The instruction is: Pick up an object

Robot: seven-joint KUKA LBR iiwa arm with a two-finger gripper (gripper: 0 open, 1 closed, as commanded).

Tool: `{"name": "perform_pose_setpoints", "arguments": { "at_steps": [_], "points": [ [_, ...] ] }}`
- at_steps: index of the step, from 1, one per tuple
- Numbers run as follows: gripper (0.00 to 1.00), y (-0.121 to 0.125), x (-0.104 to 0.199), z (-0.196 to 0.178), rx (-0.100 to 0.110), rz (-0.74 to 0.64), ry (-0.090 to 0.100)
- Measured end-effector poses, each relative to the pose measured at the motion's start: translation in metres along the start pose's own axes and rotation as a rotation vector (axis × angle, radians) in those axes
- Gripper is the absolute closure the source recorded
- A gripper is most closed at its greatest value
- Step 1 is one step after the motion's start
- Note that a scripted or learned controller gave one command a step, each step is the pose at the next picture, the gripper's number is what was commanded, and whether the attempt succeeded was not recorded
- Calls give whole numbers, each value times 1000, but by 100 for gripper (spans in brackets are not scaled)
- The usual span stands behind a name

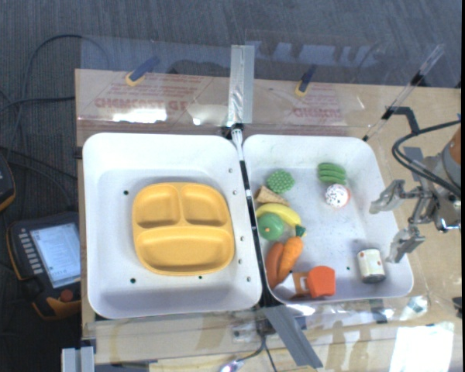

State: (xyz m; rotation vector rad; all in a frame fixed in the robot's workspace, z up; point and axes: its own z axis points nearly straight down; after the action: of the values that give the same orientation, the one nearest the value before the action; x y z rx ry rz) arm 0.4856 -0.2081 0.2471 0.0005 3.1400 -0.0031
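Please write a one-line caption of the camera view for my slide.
Open claw hovers over the right bin of toy food; a yellow tray lies in the left bin.

Bench (438, 301), tan top, carries two white bins touching side by side: left bin (101, 208) at 9 o'clock, right bin (372, 177) at 3 o'clock.
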Motion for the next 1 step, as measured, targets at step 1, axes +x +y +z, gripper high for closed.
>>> {"name": "perform_pose_setpoints", "arguments": {
  "at_steps": [1],
  "points": [
    [0, -12, -79, 102, 0, -281, 0]
  ]
}}
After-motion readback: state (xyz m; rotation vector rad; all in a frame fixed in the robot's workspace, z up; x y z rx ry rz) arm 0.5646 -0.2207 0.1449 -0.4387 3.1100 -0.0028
